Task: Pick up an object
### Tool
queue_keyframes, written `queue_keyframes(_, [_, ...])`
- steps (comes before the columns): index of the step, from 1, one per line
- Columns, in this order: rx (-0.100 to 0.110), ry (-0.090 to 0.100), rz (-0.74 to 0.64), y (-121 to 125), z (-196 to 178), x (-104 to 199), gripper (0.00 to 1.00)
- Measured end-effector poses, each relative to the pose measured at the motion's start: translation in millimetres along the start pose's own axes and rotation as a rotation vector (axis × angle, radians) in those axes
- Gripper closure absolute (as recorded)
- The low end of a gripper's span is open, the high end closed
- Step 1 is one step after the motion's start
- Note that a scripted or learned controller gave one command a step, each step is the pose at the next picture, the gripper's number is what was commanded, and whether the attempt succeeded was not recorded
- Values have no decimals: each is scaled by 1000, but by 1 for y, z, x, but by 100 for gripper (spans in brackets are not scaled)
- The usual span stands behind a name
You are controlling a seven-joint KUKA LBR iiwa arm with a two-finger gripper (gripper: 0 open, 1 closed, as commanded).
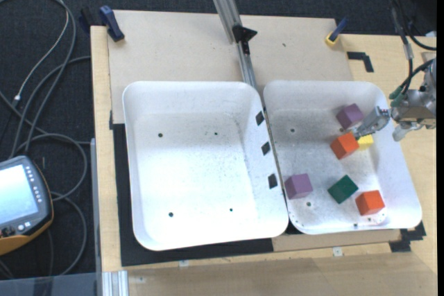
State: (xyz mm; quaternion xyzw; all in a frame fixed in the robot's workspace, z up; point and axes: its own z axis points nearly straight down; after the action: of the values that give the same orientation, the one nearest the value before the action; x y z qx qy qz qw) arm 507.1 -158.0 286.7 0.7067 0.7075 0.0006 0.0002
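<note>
Inside right bin (388, 104): two purple cubes (349, 115), two orange cubes (343, 146), one green cube (342, 188), pincer (371, 125) state unclear.

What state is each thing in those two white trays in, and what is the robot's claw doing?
Gripper: over the right bin's far side, beside the blocks.
Purple block: resting, by the gripper.
Orange block: resting, touching the yellow block.
Second purple block: resting alone.
Green block: resting.
Second orange block: resting near the right bin rim.
</note>
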Motion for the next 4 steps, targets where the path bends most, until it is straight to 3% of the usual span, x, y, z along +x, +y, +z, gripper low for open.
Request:
queue_keyframes(1, [4,1,1,8,13,2,0])
queue_keyframes(2, [9,2,-2,74,135,5,0])
queue_keyframes(3, [-8,-3,0,65,152,0,0])
queue_keyframes(4, [-4,-1,-5,142,188,24,0])
